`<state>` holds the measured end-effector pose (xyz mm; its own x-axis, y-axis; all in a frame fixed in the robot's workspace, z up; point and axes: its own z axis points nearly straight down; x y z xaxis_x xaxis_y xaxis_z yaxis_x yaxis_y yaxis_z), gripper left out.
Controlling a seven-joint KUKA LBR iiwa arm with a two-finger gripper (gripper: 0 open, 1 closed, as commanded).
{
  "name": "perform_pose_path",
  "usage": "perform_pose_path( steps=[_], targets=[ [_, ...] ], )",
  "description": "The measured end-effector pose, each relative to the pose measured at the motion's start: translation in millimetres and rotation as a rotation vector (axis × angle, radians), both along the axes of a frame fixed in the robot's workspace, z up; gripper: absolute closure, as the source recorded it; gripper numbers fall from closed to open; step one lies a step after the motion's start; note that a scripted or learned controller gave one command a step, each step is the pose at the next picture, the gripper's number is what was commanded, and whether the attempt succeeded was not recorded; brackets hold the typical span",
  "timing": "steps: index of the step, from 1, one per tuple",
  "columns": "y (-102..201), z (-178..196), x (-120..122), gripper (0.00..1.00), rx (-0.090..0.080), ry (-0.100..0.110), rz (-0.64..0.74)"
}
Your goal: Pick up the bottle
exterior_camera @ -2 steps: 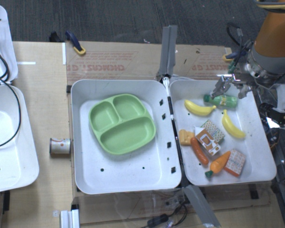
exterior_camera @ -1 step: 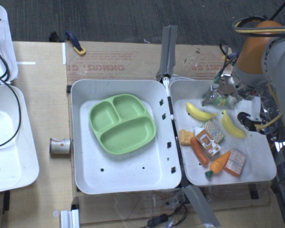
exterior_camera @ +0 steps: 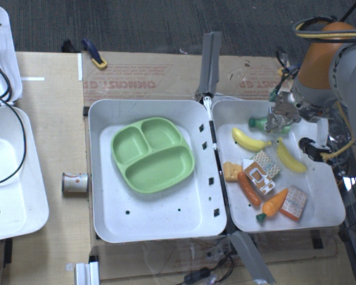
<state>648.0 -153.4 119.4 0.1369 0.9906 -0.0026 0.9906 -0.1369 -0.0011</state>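
Dark carpet runs along the top, and below it a cardboard-covered bench [exterior_camera: 142, 76] carries 2 shallow white bins side by side. Over in the left bin [exterior_camera: 101, 177] sits a green divided plate [exterior_camera: 153, 154], 3 compartments, lying flat and a little turned. The right bin [exterior_camera: 326, 212] is the busy one: 2 bananas, one [exterior_camera: 250, 139] near the middle-top and another [exterior_camera: 291, 158] to its right, a small orange-brown block [exterior_camera: 232, 171] by the left wall, a patterned box [exterior_camera: 262, 172] with an orange carrot-like piece [exterior_camera: 250, 189] lying just beside it, a second carrot [exterior_camera: 272, 203] pointing down-left, and a red-and-white packet [exterior_camera: 294, 203] touching that carrot. Now the arm, grey with its orange band [exterior_camera: 320, 64], reaches in from the right, and the gripper [exterior_camera: 277, 120] is low at the upper part of the right bin. The bottle [exterior_camera: 258, 123], green, lies on the bin floor right at the gripper's left side, just above the first banana. Whether the gripper is open or closed, or has any purchase on the bottle, cannot be told from this angle. Off on the bench left of the bins, a small metal can [exterior_camera: 75, 183] lies on its side.
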Motion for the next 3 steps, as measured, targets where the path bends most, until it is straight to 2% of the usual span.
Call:
perform_pose_path(
  steps=[1,2,3],
  targets=[
    [-1,9,0,1.00,-0.001,0.000,0.001],
    [-1,9,0,0.00,-0.001,0.000,0.001],
    [-22,-25,7,0.00,0.005,0.007,-0.097]
  ],
)
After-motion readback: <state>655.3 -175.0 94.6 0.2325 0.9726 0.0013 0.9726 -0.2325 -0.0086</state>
